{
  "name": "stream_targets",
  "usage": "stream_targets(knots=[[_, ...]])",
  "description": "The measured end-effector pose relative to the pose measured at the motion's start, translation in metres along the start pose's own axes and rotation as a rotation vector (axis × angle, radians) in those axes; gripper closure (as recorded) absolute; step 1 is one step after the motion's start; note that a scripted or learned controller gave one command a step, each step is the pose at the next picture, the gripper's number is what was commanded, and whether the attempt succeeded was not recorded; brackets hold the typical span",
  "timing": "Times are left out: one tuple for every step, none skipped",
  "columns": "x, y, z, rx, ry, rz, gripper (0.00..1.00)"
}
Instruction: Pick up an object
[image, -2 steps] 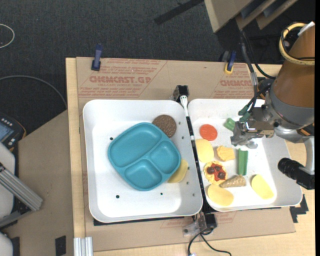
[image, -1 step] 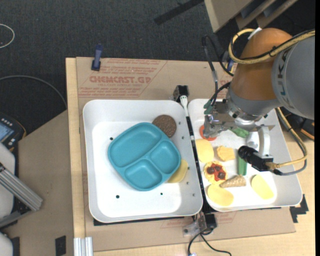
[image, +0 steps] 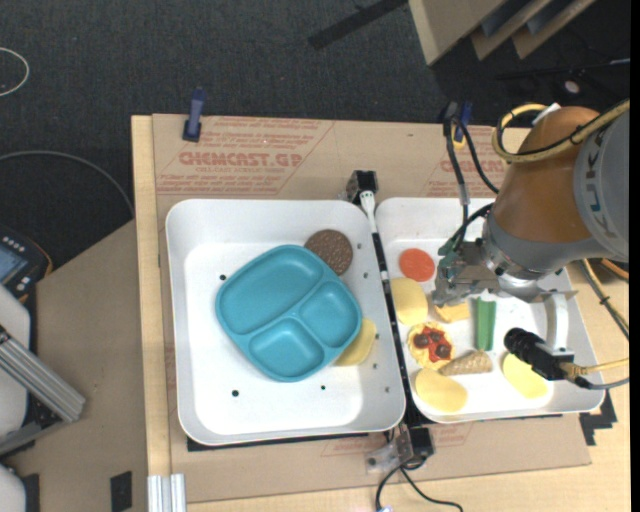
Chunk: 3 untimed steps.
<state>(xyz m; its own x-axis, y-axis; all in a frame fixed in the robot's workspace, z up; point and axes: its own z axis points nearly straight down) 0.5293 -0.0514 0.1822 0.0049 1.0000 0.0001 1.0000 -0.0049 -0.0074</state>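
The left bin (image: 190, 300) holds a blue divided plate (image: 288, 312) at its centre; a brown cookie (image: 331, 250) lies near the far right corner. In the right bin (image: 585, 395), an orange-red disc (image: 417, 264) lies near the far left corner, yellow pieces (image: 408, 298) along the left edge. The gripper (image: 452, 283) hangs over the bin's middle beside a green stick (image: 484, 322); apparently nothing is held, but open or closed cannot be told.
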Motion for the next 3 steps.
stream_targets(knots=[[0.043, 0.135, -0.004, -0.018, 0.000, -0.011, 1.00], [0.066, 0.057, -0.003, 0.000, 0.002, -0.005, 1.00], [0.000, 0.068, -0.003, -0.010, -0.004, 0.002, 1.00]])
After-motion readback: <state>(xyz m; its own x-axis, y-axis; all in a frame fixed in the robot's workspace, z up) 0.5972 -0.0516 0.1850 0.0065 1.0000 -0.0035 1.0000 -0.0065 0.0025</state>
